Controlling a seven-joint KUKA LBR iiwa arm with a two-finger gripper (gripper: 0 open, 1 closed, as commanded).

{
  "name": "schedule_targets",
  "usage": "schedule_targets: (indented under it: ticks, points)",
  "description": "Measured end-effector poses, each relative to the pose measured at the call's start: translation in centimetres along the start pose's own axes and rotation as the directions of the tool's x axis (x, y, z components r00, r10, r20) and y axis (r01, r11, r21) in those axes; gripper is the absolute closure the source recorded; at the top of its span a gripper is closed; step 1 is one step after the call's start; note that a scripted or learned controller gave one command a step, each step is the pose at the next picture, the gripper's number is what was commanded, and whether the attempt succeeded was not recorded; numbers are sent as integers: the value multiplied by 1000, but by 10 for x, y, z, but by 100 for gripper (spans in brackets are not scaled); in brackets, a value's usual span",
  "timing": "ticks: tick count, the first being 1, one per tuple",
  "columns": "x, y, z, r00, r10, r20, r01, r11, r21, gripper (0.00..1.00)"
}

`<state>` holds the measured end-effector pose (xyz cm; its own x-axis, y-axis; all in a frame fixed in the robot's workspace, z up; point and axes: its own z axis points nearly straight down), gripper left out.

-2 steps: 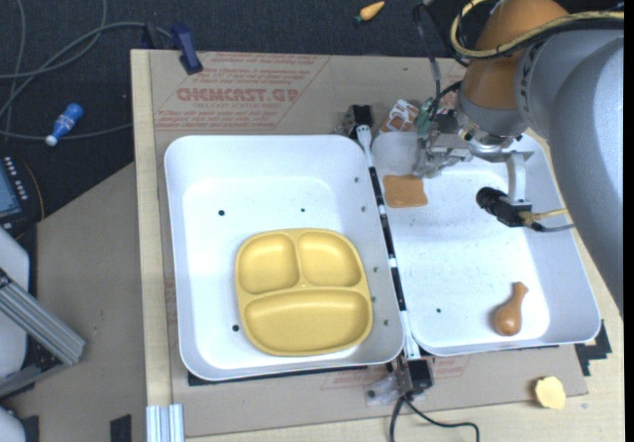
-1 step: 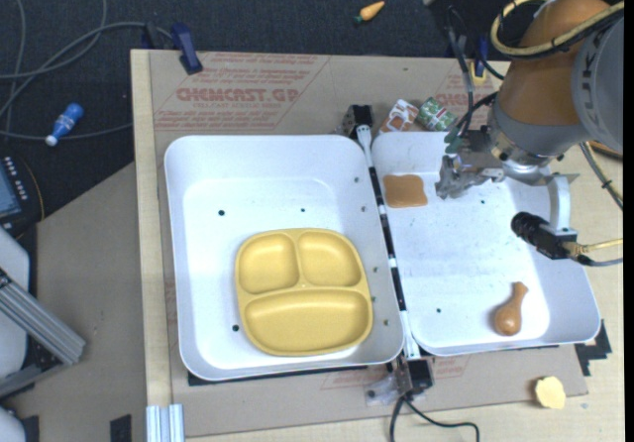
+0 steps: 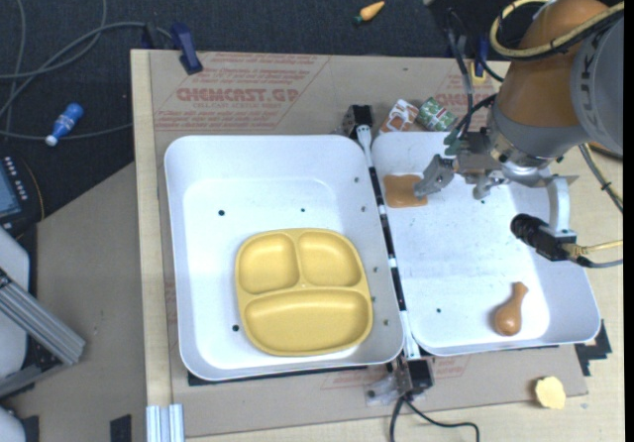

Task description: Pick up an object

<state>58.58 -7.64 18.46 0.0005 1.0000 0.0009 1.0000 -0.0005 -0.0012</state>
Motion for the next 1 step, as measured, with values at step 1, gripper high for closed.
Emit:
schedule_targets:
  ticks: [1]
  points:
    - [-23,45,103,1000,0,2,0,1000,1,0]
